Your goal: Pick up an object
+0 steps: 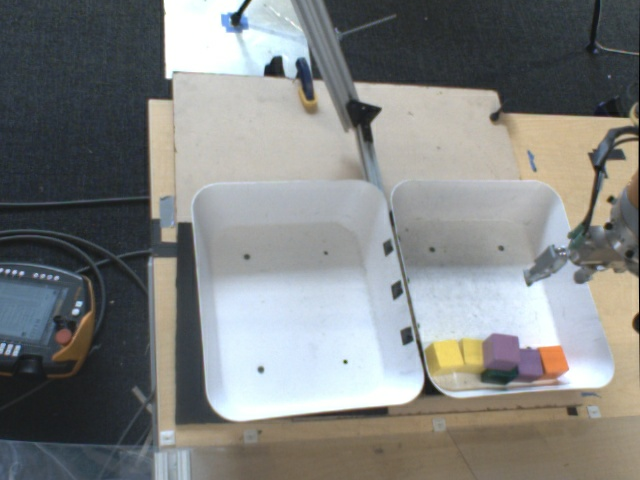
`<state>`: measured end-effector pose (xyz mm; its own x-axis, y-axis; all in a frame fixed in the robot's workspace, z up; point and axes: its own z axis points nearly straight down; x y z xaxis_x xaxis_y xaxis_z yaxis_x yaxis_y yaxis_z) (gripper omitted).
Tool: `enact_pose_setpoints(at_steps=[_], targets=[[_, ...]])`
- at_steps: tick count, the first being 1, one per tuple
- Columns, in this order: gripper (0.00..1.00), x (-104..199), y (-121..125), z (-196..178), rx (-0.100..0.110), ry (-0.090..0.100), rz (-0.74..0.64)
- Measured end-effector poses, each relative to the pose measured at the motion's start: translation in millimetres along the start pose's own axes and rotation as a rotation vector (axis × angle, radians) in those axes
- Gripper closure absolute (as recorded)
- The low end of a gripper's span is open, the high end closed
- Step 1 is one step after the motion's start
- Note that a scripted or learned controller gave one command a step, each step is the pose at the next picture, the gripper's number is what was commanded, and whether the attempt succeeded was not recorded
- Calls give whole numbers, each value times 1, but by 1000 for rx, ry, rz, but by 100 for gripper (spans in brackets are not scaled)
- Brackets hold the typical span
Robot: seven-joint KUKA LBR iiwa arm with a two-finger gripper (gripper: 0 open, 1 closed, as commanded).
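I see a big bench (pixel 260 118) with two white bins on it. The left bin (pixel 215 228) is the bigger-looking one, and the right bin (pixel 545 208) sits just beside it, their walls touching in the middle. The arm comes in from the right, and its gripper (pixel 545 266) hangs over the right rim of the right bin. How the jaws stand I cannot tell from here, and I see nothing held in them.

The little blocks are all bunched along the near wall of the right bin: two yellow blocks (pixel 455 355), a purple block (pixel 502 349), a dark green block (pixel 498 375), a smaller purple one and an orange block (pixel 553 359).

I think I am at the start, reaching in. Next I must swing nearer and go down over one block, well clear of the wall.
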<state>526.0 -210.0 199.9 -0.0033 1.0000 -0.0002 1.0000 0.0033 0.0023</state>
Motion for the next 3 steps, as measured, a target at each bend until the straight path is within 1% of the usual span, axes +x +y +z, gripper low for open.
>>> enact_pose_setpoints(at_steps=[1, 2, 3], targets=[[100, 0, 1, -11, -4, -1, -4], [100, 8, -17, 4, 3, 0, 2], [100, 95, -20, -42, -5, 2, -11]])
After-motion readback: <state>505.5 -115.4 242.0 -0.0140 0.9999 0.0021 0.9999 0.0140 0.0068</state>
